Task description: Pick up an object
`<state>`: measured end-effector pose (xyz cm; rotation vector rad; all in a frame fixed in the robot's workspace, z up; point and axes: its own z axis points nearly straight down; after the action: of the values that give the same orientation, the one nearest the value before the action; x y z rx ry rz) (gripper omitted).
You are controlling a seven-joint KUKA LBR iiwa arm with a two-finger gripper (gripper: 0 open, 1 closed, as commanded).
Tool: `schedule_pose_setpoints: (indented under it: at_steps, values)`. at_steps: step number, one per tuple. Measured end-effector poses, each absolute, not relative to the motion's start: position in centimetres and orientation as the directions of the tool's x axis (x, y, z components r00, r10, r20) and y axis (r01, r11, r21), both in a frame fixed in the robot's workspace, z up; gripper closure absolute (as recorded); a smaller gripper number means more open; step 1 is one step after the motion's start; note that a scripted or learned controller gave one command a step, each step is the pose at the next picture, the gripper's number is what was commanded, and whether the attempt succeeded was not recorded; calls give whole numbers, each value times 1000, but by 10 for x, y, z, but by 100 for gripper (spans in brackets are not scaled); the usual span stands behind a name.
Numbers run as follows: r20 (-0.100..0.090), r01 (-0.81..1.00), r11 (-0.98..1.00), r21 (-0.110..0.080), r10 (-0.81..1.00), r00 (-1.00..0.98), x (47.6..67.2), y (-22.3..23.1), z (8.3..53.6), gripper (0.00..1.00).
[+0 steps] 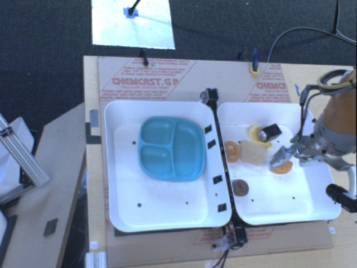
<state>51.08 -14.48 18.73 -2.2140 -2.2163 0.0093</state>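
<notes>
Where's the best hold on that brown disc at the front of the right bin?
Probably from straight above, tool fingers spanning the brown disc across its outer rim. It lies flat on the right bin floor with bare floor all around, so no side is blocked.

Dark carpet floor [44, 49], wooden bench [61, 149]

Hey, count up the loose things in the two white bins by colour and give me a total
Blue: 1, the divided plate in the left bin.
Orange: 2, a ring and a flat piece in the right bin.
Yellow and black: 1, a small item.
Tan: 1, a flat piece.
Brown: 1, a disc.
Total: 6
</notes>
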Motion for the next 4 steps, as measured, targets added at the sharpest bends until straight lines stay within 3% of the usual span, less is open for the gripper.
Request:
schedule_pose_setpoints:
  at_steps: [1,2,3,4]
  values:
    - [0,1000,4,1,1000,-4,514,-145,193,0]
    - [1,1000,2,-3,1000,-2,518,-137,134,0]
    - [-8,1000,-2,9,1000,2,521,-140,88,0]
    - [-10,1000,-3,17,1000,3,523,-141,101,100]
